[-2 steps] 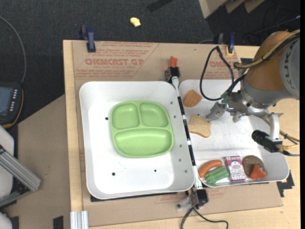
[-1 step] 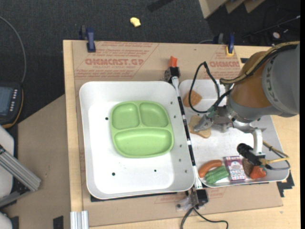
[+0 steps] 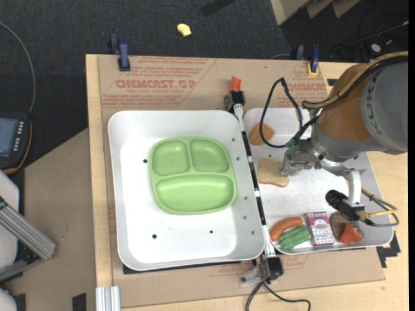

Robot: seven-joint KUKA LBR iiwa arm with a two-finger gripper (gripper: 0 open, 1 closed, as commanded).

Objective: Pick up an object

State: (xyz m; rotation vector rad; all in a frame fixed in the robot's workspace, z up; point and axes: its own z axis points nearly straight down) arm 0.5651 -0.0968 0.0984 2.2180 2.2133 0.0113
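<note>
We see the gripper low in the right bin, touching the bread slice; whether it grips we cannot tell. Risk: the flat slice slides away, or the arm nudges the toys nearby.

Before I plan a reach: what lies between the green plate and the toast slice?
In the camera view, the two bins' adjoining rims separate the green plate from the toast slice.

The arm hides part of the right bin and runs off-frame.
</note>
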